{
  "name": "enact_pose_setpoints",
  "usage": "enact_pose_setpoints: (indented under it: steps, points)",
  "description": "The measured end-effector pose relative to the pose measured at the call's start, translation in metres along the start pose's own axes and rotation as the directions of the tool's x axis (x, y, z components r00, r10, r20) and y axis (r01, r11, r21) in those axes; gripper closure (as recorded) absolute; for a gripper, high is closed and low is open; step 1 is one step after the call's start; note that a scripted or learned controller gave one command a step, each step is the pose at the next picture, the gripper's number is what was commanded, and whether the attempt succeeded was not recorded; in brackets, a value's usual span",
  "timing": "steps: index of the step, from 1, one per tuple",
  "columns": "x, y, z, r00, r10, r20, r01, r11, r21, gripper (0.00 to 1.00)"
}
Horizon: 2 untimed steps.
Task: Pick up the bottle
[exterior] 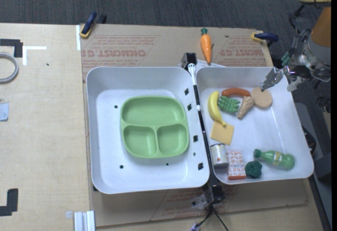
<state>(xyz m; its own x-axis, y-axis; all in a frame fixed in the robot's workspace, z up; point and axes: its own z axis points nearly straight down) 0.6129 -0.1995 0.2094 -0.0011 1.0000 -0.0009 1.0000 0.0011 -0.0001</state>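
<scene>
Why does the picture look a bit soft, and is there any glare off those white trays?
In the camera view, lighting is even with faint shadows; the white bins look bright without harsh glare. The gripper at right looks blurred; small things like the green bottle lack fine detail.

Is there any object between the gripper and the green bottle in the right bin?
Nothing visible blocks it. The gripper hovers at the right bin's far edge, by the round cracker. The bottle lies on its side near the front, with bare bin floor between.
</scene>
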Motion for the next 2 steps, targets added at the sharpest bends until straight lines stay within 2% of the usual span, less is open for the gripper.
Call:
enact_pose_setpoints:
  steps: [1, 2]
  points:
    - [0.0, 0.0, -0.01, 1.0, -0.003, 0.002, 0.003, 1.0, -0.001, 1.0]
    - [0.01, -0.059, -0.022, 0.995, 0.096, 0.0, -0.096, 0.995, 0.0, 1.0]
